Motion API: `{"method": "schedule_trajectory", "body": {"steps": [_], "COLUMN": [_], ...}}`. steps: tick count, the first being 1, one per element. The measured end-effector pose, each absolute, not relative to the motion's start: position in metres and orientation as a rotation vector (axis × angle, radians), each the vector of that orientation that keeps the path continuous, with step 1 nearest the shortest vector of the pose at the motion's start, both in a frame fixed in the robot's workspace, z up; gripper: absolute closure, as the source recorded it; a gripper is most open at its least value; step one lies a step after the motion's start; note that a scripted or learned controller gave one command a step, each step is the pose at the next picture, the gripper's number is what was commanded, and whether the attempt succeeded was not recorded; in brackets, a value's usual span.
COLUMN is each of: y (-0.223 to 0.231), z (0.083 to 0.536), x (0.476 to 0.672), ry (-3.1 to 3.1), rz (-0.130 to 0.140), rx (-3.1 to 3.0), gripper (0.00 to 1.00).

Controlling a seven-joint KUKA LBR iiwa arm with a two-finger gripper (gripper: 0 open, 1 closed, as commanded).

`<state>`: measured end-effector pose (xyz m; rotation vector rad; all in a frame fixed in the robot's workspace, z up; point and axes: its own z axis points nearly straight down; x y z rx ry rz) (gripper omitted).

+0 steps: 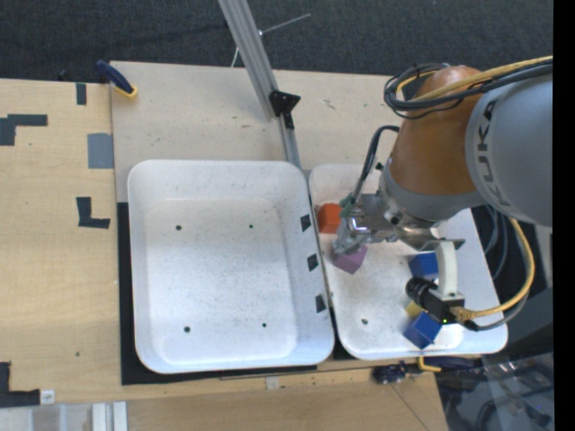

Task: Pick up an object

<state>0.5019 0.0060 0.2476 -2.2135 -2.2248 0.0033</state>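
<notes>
The left bin (220, 268) lies open across its whole floor; the right bin (377, 326) is crowded, with the arm (449, 142) over its upper half, an orange block (330, 217) and purple block (349, 259) near the divider, and 2 blue blocks (422, 329) lower right.

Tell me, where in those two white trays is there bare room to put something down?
The left bin offers bare floor from wall to wall. In the right bin, the free patch is the near-left floor, below the purple block. The rest is crowded: pincer, orange block, blue blocks.
</notes>
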Motion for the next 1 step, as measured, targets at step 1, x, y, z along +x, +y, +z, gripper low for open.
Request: {"method": "schedule_trajectory", "body": {"steps": [1], "y": [0.0599], "z": [0.2494], "x": [0.4981], "ry": [-2.229], "rz": [0.000], "rx": [-2.211], "gripper": [1.00]}}
